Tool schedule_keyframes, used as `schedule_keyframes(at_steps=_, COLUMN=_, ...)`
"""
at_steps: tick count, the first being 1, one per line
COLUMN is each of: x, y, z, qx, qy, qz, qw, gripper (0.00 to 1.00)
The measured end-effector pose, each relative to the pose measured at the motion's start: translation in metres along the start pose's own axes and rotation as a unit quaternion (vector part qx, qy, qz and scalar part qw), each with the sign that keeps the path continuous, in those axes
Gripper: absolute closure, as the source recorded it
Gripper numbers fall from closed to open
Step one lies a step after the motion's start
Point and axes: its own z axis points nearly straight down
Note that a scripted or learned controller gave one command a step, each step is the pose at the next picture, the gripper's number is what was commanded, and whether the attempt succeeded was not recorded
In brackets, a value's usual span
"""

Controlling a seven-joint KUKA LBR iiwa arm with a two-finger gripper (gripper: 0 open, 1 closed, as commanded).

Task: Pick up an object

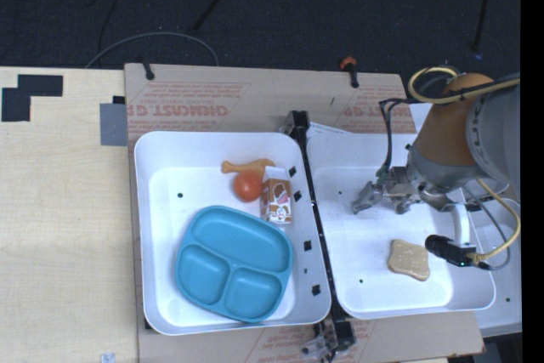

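Nothing grabbed yet from where I'm sitting. My pincer (367,201) hangs low in the right bin (357,285), fingers apart with nothing between them. The toast-looking piece (409,260) lies nearby, untouched, so the whole pick is left.

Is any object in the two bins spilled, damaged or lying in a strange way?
Nothing stands out. The blue tray, tomato and small carton lie intact in the left bin; the toast lies flat in the right bin.
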Motion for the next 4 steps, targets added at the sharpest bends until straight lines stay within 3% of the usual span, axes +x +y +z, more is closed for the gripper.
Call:
schedule_keyframes(at_steps=1, x=-0.001, y=0.000, z=-0.013, qx=-0.001, qy=0.000, qz=0.001, qw=1.0000, gripper=1.00)
schedule_keyframes(at_steps=3, x=-0.018, y=0.004, z=-0.116, qx=-0.005, qy=-0.001, qz=0.001, qw=1.0000, gripper=1.00)
schedule_keyframes(at_steps=4, x=-0.019, y=0.004, z=-0.132, qx=-0.002, qy=-0.001, qz=0.000, qw=1.0000, gripper=1.00)
